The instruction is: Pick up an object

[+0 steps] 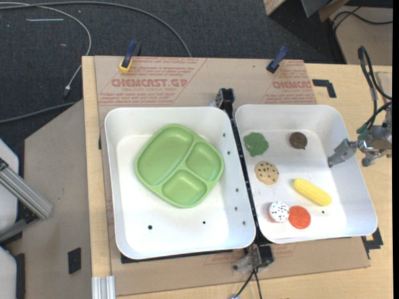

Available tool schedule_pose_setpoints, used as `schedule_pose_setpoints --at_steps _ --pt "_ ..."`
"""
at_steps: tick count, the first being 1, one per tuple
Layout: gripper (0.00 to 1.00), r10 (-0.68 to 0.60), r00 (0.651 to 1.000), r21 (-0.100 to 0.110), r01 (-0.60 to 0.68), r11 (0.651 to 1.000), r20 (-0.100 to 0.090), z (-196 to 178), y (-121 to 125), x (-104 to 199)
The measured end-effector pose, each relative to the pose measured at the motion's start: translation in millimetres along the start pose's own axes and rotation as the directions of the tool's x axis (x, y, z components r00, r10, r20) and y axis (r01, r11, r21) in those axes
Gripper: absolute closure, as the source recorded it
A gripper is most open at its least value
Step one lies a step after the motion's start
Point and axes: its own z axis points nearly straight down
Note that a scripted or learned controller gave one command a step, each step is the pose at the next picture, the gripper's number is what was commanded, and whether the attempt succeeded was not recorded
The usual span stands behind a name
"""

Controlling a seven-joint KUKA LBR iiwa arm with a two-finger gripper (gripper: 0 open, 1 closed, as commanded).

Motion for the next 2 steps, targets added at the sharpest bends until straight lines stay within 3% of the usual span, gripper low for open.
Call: schedule_pose_setpoints --at_steps 2 --pt "0.0 0.0 1.0 0.004 0.0 1.0 -0.002 103 -7 2"
